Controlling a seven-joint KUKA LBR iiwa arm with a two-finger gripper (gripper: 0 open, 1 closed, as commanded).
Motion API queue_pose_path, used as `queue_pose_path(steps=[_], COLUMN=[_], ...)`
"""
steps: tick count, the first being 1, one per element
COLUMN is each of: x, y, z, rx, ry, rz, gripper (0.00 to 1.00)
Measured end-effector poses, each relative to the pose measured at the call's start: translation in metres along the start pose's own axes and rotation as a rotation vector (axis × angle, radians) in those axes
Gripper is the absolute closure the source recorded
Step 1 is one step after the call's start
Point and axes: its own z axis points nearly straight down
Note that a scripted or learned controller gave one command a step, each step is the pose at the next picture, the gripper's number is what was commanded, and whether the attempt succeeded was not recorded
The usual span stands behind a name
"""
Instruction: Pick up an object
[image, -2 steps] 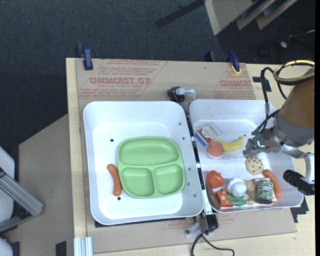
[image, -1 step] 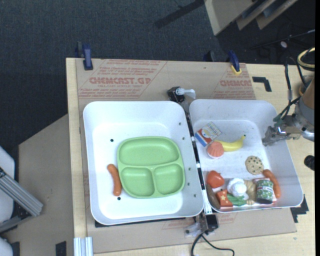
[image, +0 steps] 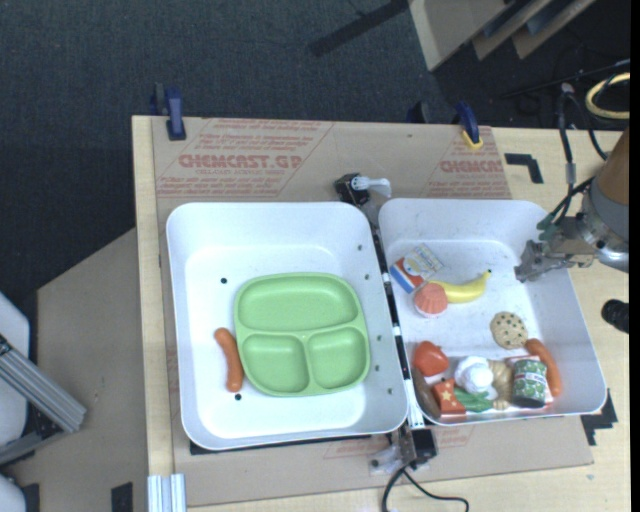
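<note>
Resting on the desk (image: 300, 150), two white bins are seen side by side. In the left bin (image: 200, 240), a green divided tray (image: 300, 333) is placed near the middle, and an orange sausage (image: 231, 360) lies just beside its left edge. The right bin (image: 580, 340) is filled with small toy foods: a banana (image: 466, 289) touching a pink shell-shaped piece (image: 431, 299), a cookie (image: 508, 328), a red piece (image: 429, 358), a white piece (image: 475, 376) and a green can (image: 529, 381) along the front wall. The gripper (image: 535, 262) is positioned over the right bin's upper right corner, apart from the banana. Nothing is seen between its fingers; whether they are open or closed cannot be told.
</note>
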Motion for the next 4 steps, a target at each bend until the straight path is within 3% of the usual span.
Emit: queue_pose_path(steps=[1, 2, 3, 4], x=[0.053, 0.071, 0.07, 0.09], y=[-0.001, 0.023, 0.022, 0.032], z=[0.027, 0.04, 0.039, 0.076], rx=[0.009, 0.003, 0.003, 0.01], ry=[0.005, 0.001, 0.001, 0.003], rz=[-0.002, 0.001, 0.002, 0.001], gripper=[1.0, 1.0, 0.0, 0.0])
